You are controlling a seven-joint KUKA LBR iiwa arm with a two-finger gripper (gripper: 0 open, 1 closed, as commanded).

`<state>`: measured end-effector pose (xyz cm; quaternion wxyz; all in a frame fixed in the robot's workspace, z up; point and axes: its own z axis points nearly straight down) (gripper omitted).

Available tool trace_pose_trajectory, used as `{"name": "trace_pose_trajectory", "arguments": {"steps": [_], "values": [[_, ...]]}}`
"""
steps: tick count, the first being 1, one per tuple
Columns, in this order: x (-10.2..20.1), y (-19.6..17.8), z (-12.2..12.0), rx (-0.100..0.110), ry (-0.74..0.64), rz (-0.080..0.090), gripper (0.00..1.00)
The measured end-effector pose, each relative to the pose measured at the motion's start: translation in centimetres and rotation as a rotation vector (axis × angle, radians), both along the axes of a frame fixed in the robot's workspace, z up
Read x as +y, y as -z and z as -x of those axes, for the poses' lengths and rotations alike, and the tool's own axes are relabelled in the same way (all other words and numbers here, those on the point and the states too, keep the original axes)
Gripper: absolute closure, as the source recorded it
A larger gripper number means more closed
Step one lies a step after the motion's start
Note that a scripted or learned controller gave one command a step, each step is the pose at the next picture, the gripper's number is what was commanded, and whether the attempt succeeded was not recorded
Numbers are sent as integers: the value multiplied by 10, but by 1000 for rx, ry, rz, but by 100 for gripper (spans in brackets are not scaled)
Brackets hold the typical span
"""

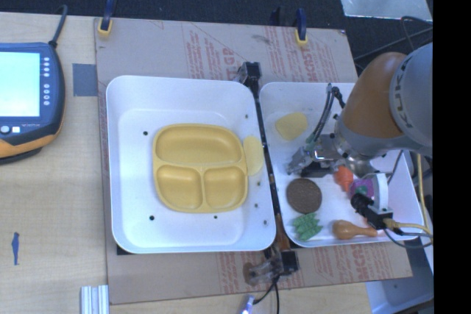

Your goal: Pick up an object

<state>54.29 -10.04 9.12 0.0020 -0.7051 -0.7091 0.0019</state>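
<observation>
Nearest the camera in the right bin (412,195), a tan pear-shaped toy (352,230), a green leafy piece (306,226) and a brown disc (303,195) are lying untouched, so nothing is looking lifted yet and the whole pick seems left to do. Just beyond them the tool (315,157) is hanging low over the bin floor between the disc and a pale yellow piece (291,125); whether it is gripping anything I cannot tell. Further left, a yellow divided tray (200,165) is sitting in the left bin (132,232).

Arm (390,103) cut off at right edge. Gripper (313,158) too blurry to read. Orange thing (343,176) and purple thing (361,190) half hidden under arm.
</observation>
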Motion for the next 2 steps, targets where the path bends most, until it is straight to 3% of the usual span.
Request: {"name": "trace_pose_trajectory", "arguments": {"steps": [1, 2], "values": [[-1, -10, 0, 2, -3, 1, 100], [44, -101, -92, -4, 2, 0, 100]]}}
